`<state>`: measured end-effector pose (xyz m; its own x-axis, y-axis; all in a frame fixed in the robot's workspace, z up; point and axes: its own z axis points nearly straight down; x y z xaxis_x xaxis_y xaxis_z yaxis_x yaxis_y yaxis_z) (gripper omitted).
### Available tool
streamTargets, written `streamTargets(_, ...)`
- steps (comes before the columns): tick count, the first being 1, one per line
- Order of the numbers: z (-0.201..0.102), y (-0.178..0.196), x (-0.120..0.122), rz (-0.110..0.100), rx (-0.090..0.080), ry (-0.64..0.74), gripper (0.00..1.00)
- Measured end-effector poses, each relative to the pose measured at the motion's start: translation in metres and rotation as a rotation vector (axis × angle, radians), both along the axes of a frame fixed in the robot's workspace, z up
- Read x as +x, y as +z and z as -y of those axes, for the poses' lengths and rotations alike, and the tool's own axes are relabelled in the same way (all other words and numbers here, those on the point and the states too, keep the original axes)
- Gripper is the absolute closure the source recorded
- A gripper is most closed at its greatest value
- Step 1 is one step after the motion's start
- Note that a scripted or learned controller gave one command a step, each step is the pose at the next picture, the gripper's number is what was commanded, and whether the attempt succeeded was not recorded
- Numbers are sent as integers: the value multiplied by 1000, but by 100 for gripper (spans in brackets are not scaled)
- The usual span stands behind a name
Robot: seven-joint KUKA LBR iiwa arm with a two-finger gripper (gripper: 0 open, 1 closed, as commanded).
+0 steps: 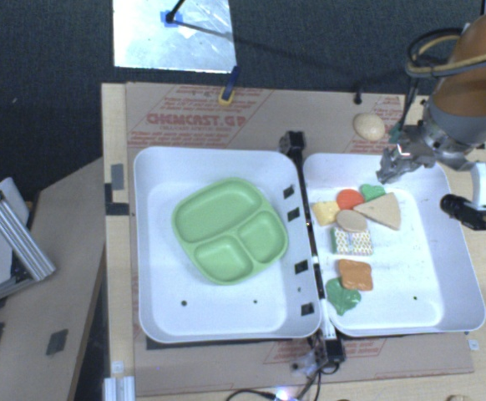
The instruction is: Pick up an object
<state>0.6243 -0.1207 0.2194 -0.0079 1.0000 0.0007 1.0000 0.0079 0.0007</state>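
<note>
Brown cardboard [201, 111] lines my bench under two white bins, printed in red with what I read as "CHEMCAST GP". My gripper [391, 170] hovers at the back of the right bin [443, 291], near the tan wedge [382, 214] and red piece [349, 198]; I cannot tell its opening, and I see nothing in it. I judge the pick not yet made. A green divided plate [229, 229] sits in the left bin [155, 249].
</note>
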Motion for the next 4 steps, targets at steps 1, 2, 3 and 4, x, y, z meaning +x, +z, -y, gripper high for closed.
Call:
streamTargets(1, -47, 11, -16, 0, 1, 1, 100)
streamTargets(2, -63, 1, -16, 0, 0, -1, 100)
streamTargets(3, -46, 9, -16, 2, -1, -7, 100)
streamTargets(4, -62, 6, -2, 2, 0, -1, 100)
